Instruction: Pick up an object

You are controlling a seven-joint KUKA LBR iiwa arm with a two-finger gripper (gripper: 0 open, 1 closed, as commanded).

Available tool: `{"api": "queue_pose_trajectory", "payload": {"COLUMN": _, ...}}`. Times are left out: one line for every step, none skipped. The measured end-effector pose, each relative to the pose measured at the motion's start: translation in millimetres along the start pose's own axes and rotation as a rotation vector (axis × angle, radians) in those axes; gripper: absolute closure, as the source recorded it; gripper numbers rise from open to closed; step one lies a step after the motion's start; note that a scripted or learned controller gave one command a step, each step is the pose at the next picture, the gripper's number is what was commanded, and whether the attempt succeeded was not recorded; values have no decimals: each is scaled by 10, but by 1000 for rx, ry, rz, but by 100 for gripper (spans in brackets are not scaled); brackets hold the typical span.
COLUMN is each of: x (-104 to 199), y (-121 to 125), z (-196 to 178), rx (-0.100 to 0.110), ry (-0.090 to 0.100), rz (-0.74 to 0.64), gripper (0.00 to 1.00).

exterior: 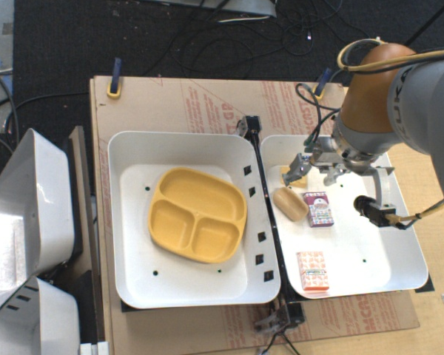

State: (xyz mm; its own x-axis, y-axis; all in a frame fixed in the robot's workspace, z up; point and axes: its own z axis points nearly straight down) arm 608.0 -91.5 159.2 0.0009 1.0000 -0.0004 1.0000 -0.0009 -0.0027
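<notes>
Left bin [126, 198]: holds a yellow divided tray [197, 214] at centre. Right bin [399, 265]: holds a tan bread roll [289, 203] at 9 o'clock, a small purple box [318, 208] just beside it, an orange-and-white packet [313, 271] at 7 o'clock. End effector [313, 166] at 10 o'clock over the right bin, above the roll; grip state impossible to tell. Arm [399, 95] entering from 2 o'clock.

Both bins [126, 220] are plain white. The divided tray [196, 214] at 9 o'clock is mustard yellow all over. At 3 o'clock there's a tan bread roll [289, 203], a purple-and-white printed box [319, 209], and a white packet [312, 271] with orange-red print. The counter [185, 102] is tan cardboard with red lettering. The arm [407, 102] is grey with an orange band.
</notes>
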Motion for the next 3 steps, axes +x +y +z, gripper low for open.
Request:
{"api": "queue_pose_trajectory", "payload": {"x": -96, "y": 18, "z": 518, "rx": 1, "ry": 0, "rz": 2, "gripper": 0}}
{"api": "queue_pose_trajectory", "payload": {"x": -110, "y": 52, "z": 609, "rx": -10, "ry": -3, "rz": 2, "gripper": 0}}
{"api": "queue_pose_trajectory", "payload": {"x": -124, "y": 87, "z": 469, "rx": -26, "ry": -8, "rz": 3, "gripper": 100}}
